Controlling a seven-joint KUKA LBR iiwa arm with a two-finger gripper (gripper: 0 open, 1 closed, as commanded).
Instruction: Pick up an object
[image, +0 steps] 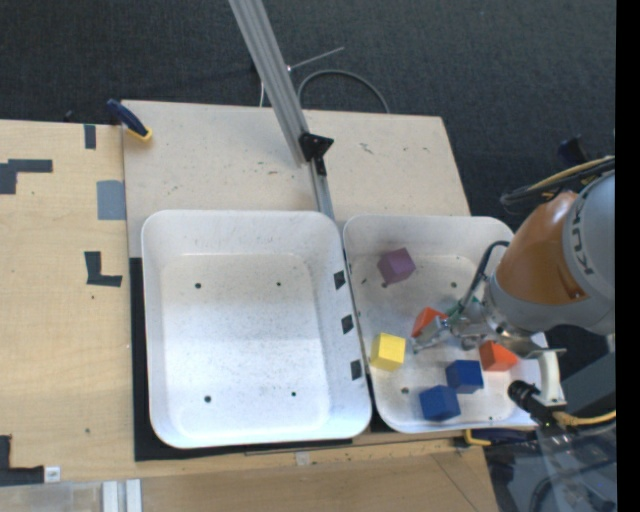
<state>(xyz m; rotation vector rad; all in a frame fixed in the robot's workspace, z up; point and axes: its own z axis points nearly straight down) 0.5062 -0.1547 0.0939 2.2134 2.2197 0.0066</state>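
The right bin (470, 235) holds several small blocks. A purple block (396, 266) lies toward its back, a yellow block (389, 350) by its left wall, and two blue blocks (464, 375) (439, 402) near its front. An orange block (497, 355) sits just under the arm's wrist. A small red-orange piece (428, 321) lies mid-bin. My gripper (442, 330) reaches in from the right, low over the bin floor, its tip right against the red-orange piece and just right of the yellow block. The wrist hides part of the bin's right side.
The left bin (160, 300) sits beside the right one, sharing a raised rim between them. A slanted metal rail (280, 85) runs down to the bins' back edge. A cable loop (340, 85) lies behind. The arm's orange band (535, 255) overhangs the right bin's right rim.
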